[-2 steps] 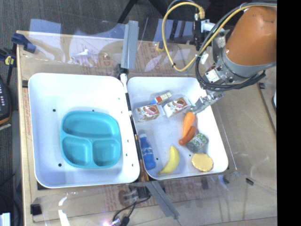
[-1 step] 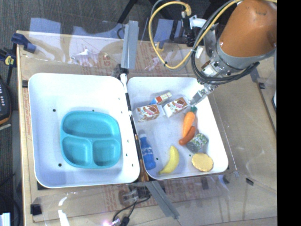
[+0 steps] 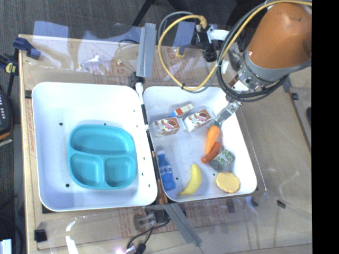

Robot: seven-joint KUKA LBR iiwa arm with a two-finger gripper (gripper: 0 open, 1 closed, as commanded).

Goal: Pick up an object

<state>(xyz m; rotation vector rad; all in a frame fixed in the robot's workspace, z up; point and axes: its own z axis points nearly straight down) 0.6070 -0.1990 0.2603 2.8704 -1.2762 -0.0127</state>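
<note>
The gripper point(image 3: 220, 118) hangs by the carrot point(image 3: 212, 135) top; I cannot tell the fingers' state (too small). Closing off-centre could roll it against the carton point(image 3: 197, 120).

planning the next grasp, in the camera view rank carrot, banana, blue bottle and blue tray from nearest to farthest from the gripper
1. carrot: right bin, just below the gripper.
2. banana: right bin, near its front edge.
3. blue bottle: along the right bin's left wall.
4. blue tray: in the left bin, farthest.
</note>
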